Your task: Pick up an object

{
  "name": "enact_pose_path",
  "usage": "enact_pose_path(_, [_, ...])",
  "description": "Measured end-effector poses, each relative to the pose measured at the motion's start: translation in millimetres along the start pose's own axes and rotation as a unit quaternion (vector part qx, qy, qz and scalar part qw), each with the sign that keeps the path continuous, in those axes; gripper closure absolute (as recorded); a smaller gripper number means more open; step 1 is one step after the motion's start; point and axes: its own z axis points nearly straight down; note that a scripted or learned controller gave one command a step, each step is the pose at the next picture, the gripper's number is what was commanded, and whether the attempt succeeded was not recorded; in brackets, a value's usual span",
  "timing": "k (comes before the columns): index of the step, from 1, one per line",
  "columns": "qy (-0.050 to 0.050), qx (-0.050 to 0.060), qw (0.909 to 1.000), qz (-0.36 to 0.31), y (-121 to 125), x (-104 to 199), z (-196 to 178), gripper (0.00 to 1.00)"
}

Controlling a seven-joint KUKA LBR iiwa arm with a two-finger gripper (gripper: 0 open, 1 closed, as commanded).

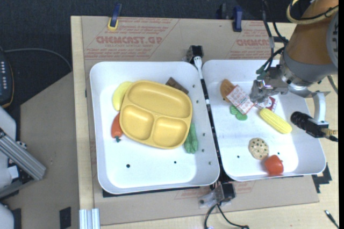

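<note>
Pincer (262, 94) is hanging low over the right bin (306, 160), upper centre of it; finger spacing cannot be told from this angle. It is possibly touching the red-and-white packet (238, 100) just to its left. Bins are sitting on a board-topped bench (161, 34) over dark floor. Corn cob (275, 120) is lying just below-right of the pincer; cookie (258, 148) and tomato (274, 165) are lying lower.

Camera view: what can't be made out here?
- Gripper fingers: too small and blurred to tell open or shut.
- Yellow item, red item, green item and brown item: mostly hidden under the tray.
- Packet print: too small.
</note>
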Motion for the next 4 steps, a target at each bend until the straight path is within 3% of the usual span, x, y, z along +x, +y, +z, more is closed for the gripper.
enact_pose_path(1, [0.0, 0.0, 1.0, 0.0, 1.7, 0.0, -40.4, 1.0])
enact_pose_path(3, [0.002, 0.006, 1.0, -0.001, -54.7, 91.8, -27.7, 1.0])
enact_pose_path(4, [0.002, 0.004, 1.0, 0.0, -69.5, 96.9, -41.5, 1.0])
